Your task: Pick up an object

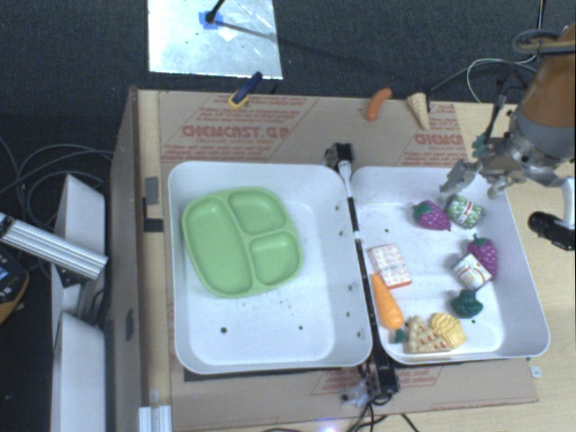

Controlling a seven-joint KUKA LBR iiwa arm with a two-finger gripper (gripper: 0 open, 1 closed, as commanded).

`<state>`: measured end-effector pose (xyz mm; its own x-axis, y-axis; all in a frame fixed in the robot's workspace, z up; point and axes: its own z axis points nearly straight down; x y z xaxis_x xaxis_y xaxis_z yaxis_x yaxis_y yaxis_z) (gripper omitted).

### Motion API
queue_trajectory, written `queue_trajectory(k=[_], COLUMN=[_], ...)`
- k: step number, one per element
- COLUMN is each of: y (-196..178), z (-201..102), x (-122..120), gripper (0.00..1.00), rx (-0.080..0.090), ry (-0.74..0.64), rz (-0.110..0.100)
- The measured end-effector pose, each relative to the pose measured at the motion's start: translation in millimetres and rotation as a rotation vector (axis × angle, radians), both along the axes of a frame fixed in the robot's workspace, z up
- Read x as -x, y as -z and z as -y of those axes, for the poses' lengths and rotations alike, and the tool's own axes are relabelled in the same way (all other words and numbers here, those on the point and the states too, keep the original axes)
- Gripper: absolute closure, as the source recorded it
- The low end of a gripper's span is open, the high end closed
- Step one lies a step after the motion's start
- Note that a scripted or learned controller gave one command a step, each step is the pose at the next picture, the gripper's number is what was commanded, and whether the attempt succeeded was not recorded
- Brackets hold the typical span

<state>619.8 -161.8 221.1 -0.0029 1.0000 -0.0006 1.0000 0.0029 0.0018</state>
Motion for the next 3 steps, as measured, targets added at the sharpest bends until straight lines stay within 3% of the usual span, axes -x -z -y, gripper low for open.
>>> queue_trajectory(k=[1,2,3], y=[123,108,111], z=[-2,1,44], x=[-15,-17,-27], gripper=[0.0,1.0,1.0], rx=[-0.004,0.002,-0.004], ry=[-0.002,-0.003,-0.001], rz=[0.001,0.008,-0.007])
